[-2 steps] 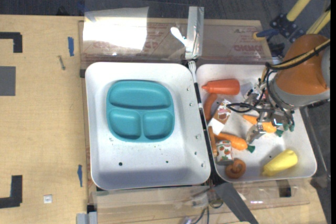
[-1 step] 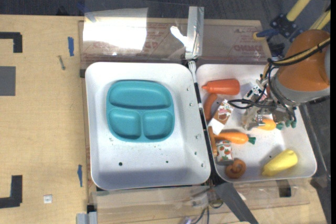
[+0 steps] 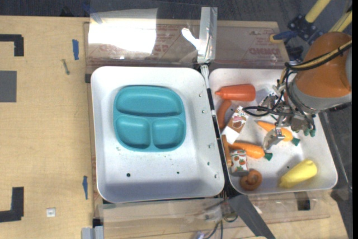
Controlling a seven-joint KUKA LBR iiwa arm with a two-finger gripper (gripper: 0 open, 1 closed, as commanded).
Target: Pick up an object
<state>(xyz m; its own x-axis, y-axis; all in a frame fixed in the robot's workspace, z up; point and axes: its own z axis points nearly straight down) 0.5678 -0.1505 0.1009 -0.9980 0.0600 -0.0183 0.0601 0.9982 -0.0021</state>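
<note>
Toys crowd the right bin [image 3: 327, 145]: carrots [image 3: 235, 91] by its far-left corner, lemon [image 3: 298, 173] at the near-right edge. Gripper [image 3: 278, 132] hangs over a middle carrot [image 3: 279, 132]; grip state unclear. Left bin [image 3: 106, 176] holds a teal tray [image 3: 149, 117], rims bare

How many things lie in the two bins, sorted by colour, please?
Teal: 1, divided tray
Yellow: 1, lemon-like piece
Orange or red: 5, red-orange piece, long piece, carrot, small piece, round brown-orange piece
White printed cartons: 2, and
Total: 9
</note>
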